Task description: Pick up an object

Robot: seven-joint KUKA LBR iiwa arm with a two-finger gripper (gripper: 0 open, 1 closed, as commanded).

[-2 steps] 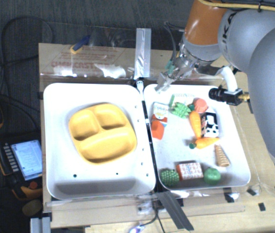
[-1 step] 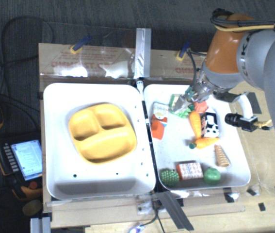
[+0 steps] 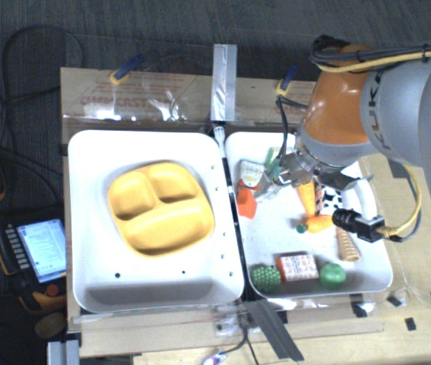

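Jaws-wise: not managing to tell open from closed under the orange wrist. Hanging with the gripper (image 3: 287,169) over the upper part of the right bin (image 3: 367,276), just beside the white packet (image 3: 251,173) and near the orange block (image 3: 245,204). Probably targeting the packet. Needing centring on that one item, keeping off the bin's wall, closing only when straddling it.
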